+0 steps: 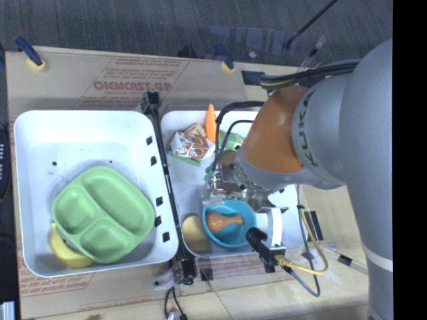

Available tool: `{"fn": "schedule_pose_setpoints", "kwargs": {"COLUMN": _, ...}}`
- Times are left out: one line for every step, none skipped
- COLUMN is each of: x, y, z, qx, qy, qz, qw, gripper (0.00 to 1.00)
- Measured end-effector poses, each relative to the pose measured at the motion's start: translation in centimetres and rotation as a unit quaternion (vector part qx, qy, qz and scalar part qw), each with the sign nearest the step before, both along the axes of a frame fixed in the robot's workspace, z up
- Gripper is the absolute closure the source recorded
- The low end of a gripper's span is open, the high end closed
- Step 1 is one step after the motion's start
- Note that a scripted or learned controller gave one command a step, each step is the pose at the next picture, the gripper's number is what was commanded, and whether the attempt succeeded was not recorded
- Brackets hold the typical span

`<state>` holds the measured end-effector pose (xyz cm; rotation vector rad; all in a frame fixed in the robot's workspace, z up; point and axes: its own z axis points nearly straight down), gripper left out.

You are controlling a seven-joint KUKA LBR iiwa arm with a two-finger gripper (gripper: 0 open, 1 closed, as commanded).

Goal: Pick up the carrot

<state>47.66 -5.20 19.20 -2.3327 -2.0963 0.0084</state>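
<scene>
The carrot (211, 123) stands against the far wall of the right bin (175, 123), just right of a small snack packet (191, 144), so it leans on the rim rather than lying flat. The arm (293, 139) reaches in from the right, and its bulk covers much of that bin; the gripper (218, 179) sits low between the packet and a blue bowl (230, 224), nearer than the carrot and apart from it. Whether it is open or closed I cannot tell. The bowl holds an orange-brown food piece (223, 221) and sits beside a tan round thing (193, 231). In the left bin (40, 129) a green divided plate (103, 212) rests tilted over a yellow object (65, 252). The carrot looks untouched.
</scene>
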Motion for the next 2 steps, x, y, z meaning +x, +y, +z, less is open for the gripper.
{"fn": "schedule_pose_setpoints", "kwargs": {"x": 0.01, "y": -3.51, "z": 5.47, "qx": -0.0010, "qy": 0.000, "qz": -0.091, "qw": 0.9958, "gripper": 1.00}}
{"fn": "schedule_pose_setpoints", "kwargs": {"x": 0.01, "y": -3.47, "z": 5.44, "qx": -0.0006, "qy": 0.000, "qz": -0.091, "qw": 0.9959, "gripper": 0.00}}
